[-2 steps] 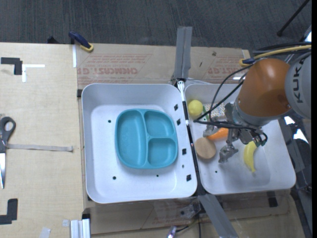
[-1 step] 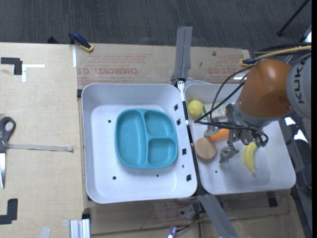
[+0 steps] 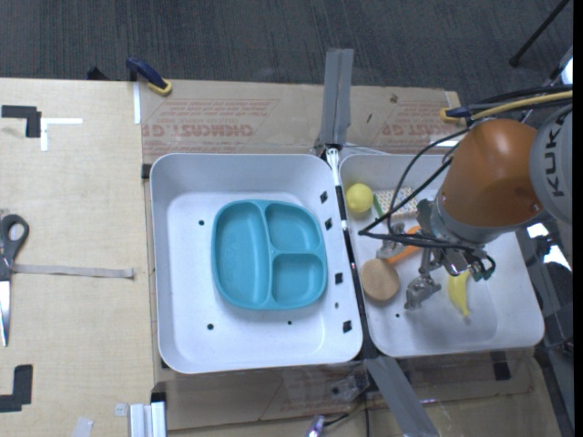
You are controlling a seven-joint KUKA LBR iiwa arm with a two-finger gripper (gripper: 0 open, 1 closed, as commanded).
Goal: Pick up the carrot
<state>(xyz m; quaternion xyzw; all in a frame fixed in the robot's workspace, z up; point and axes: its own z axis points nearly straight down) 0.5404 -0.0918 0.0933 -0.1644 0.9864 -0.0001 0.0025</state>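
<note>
Grey arm bends down over the right bin.
Its gripper hangs beside the carrot; finger state unreadable.

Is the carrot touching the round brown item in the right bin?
Cannot tell. In the camera view the carrot lies just above the round brown item, its near end meeting that item's edge in the image, but the slanted angle shows neither clear contact nor a gap.

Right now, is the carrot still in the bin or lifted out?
In the bin. The carrot lies on the right bin floor, partly under the arm, beside the gripper; nothing shows it lifted.
</note>
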